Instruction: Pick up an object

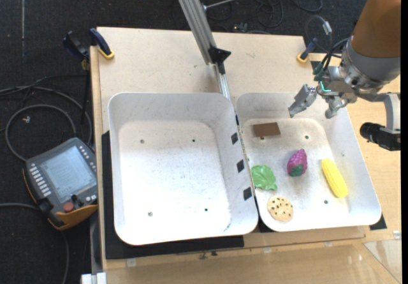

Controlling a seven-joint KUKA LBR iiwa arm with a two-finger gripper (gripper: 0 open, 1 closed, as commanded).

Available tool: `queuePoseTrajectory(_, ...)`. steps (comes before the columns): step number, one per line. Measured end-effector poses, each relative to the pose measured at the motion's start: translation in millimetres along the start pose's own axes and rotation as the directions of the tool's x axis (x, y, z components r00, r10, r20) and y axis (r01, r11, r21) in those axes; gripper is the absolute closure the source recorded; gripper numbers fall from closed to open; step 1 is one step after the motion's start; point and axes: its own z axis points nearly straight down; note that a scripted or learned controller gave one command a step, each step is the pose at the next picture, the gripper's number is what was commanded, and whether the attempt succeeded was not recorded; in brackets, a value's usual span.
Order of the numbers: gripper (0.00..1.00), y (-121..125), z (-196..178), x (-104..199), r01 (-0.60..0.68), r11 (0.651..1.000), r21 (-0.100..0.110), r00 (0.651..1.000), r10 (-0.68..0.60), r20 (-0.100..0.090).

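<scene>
Closest to the camera in the right-hand shallow white bin (366, 209) is a round tan cookie with dark chips (280, 208), sitting near the front left corner. Just behind it, hugging the bin's left wall, is a crumpled green lettuce-like leaf (263, 177). To the right of that is a bumpy purple bunch of grapes with a little green stem (297, 162), and further right again a yellow corn cob (334, 178) lying at a slant, not touching the grapes. Further back, sort of on its own, there's a flat brown rectangular block (266, 129), looks like a chocolate bar, lying flat on the bin floor.

The left-hand white bin (121, 149) sits right next to it, the two touching along the middle edge.

Up at the back right, the two-finger gripper (317, 103) hangs over the rear of the right bin, on the grey arm with the orange band (382, 14). Its jaws are spread apart with nothing between them, and it's above and to the right of the brown block, well apart from the other items.

Off the bench on the left, a grey and orange handheld control pendant (62, 177) lies on the dark floor.
</scene>
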Motion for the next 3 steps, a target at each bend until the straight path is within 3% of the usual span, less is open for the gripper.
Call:
queuePoseTrajectory(1,0.0,1,-3,0,-0.001,1.0,-0.004,1.0,0.001,0.001)
queuePoseTrajectory(3,0.0,-2,122,-11,-0.004,1.0,0.003,1.0,0.004,0.0)
